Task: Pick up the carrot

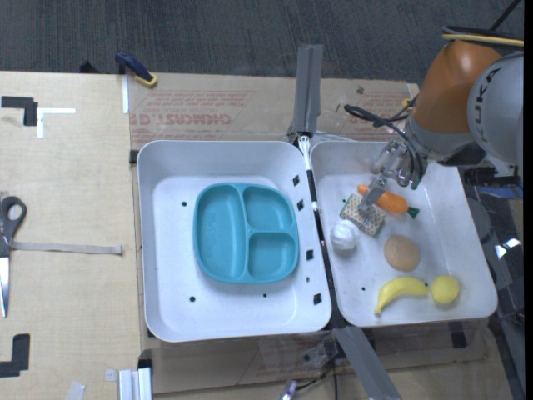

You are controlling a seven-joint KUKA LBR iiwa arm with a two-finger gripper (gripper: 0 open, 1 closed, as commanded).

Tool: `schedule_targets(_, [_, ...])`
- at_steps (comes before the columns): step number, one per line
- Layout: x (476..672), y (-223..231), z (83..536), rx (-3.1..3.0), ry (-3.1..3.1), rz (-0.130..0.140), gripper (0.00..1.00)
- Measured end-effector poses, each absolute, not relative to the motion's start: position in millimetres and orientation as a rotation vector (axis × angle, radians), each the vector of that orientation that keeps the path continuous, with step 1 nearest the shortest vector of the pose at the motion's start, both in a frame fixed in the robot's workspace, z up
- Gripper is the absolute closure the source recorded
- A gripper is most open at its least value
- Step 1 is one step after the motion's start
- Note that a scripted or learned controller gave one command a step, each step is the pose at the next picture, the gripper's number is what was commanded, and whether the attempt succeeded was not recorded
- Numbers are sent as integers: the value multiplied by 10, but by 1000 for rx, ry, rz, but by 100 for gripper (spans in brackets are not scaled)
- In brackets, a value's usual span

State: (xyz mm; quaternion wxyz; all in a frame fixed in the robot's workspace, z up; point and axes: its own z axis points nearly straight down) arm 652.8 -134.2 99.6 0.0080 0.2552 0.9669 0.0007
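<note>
Two white bins point(158, 248) sit on a tan bench — the left holds a turquoise tray point(246, 232), the right an orange carrot point(391, 202) with green tip, speckled sponge point(365, 215), brown egg-shaped item point(402, 253), yellow banana point(399, 292) and lemon point(445, 289).

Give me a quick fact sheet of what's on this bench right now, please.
left bin: holds a blue divided plate
right bin: carrot, patterned sponge, white ball, brown egg-shaped item, banana, lemon
gripper: just above the carrot's left end
carrot: lying in the bin, beside the sponge
bench, left side: scissors
</note>
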Motion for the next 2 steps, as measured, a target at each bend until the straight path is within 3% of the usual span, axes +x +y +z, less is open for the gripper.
schedule_targets(1, [6542, -1332, 1111, 791, 3022, 2, 100])
schedule_targets(2, [6149, -638, 1929, 854, 3020, 0, 100])
